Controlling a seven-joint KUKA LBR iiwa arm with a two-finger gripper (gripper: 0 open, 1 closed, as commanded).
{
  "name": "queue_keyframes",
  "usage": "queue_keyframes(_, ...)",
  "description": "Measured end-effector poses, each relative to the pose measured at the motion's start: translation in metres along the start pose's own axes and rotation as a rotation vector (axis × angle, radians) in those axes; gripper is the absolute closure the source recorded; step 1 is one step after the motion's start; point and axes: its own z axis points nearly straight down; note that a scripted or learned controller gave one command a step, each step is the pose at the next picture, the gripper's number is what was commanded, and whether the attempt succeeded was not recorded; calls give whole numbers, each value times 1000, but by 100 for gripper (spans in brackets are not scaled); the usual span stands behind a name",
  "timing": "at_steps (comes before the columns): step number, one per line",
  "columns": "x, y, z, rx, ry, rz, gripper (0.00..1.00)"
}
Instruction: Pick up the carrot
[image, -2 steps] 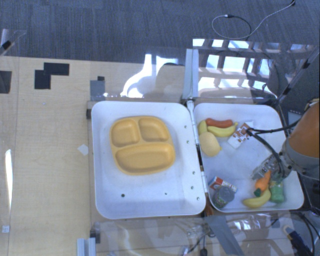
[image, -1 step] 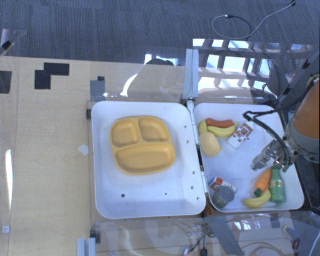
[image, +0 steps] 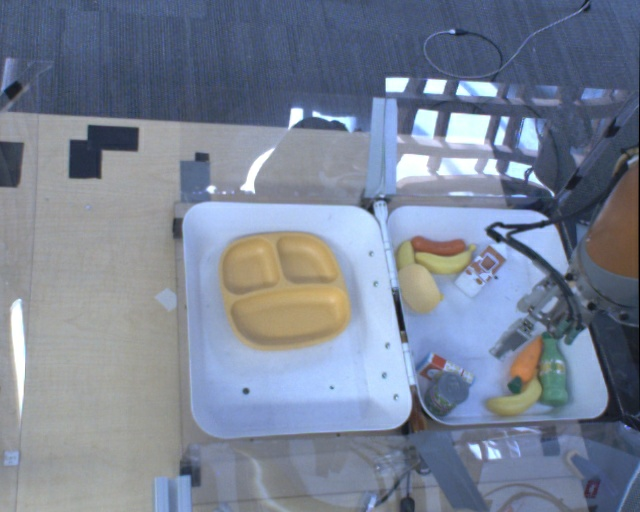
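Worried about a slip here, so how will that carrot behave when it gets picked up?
The carrot looks like smooth, stiff toy plastic, so probably light but slippery. Its tapered, rounded shape may let it roll or squirt out. It lies close beside a green bottle and a banana, which it may nudge.

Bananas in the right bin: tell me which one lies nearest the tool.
The banana at the bin's near edge, beside the carrot and green bottle; the other banana lies farther, by the red sausage.

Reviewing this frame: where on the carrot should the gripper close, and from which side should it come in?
Probably the orange body of the carrot, from above, fingers closing across its narrow width. It lies slanted in the right bin, with the green bottle close alongside and a banana at its lower end. The gripper is at its upper end.
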Motion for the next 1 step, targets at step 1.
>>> queue_keyframes(1,-37,-31,122,-4,-7,89,0)
